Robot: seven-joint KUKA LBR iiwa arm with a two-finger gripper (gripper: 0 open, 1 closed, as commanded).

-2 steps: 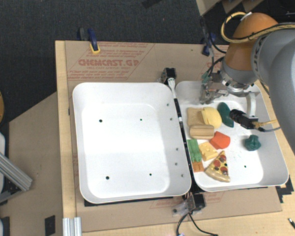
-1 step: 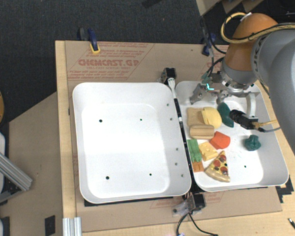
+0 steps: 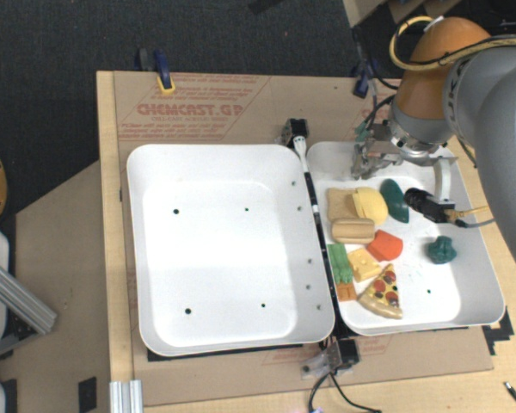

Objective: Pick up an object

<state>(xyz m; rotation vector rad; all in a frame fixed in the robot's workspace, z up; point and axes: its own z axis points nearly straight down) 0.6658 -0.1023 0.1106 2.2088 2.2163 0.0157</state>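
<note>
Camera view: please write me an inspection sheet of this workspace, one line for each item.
Surface: brown board carrying left bin and right bin, side by side.
Job's things: toy food in right bin: pizza slice, yellow piece, bread, red piece, green piece.
Clutter: nothing seen.
Grippers: tool above right bin's far edge; holds nothing that I can see.
Cables: yellow cable looped by the arm; black cable at near edge.
Surroundings: dark carpet; blue clamp on board.
</note>
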